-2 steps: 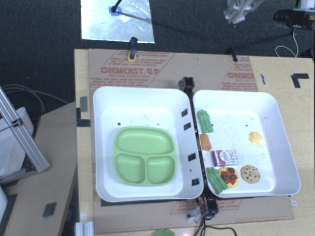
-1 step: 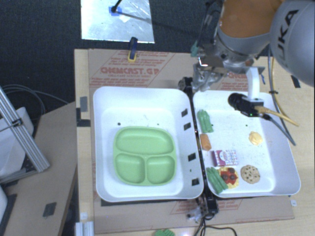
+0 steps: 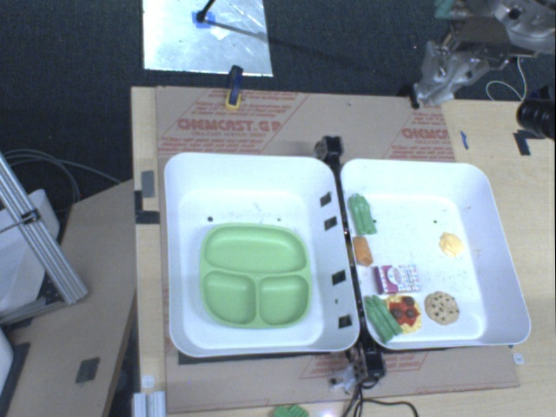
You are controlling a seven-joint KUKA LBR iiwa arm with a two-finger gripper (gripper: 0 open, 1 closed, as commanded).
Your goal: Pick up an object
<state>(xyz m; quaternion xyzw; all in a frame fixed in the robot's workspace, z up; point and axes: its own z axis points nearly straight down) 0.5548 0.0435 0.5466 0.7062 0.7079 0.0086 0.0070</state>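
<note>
The right bin (image 3: 486, 189) holds several small toy foods. A green pod (image 3: 360, 214) and an orange piece (image 3: 363, 251) lie along its left wall. A pink and white carton (image 3: 396, 278), a pizza slice (image 3: 405, 312), another green piece (image 3: 379, 316) and a cookie (image 3: 441, 307) sit near its front. A yellow piece (image 3: 450, 244) lies alone to the right. My gripper (image 3: 422, 90) hangs high above the bench's back edge, beyond the right bin and apart from every object, with nothing seen in it.
The left bin (image 3: 187, 189) holds a green divided plate (image 3: 255, 274). A black clamp (image 3: 329, 148) sits where the bins meet at the back. A shiny sheet (image 3: 208, 24) lies on the floor behind, and a yellow clip (image 3: 234, 89) stands at the bench's back edge.
</note>
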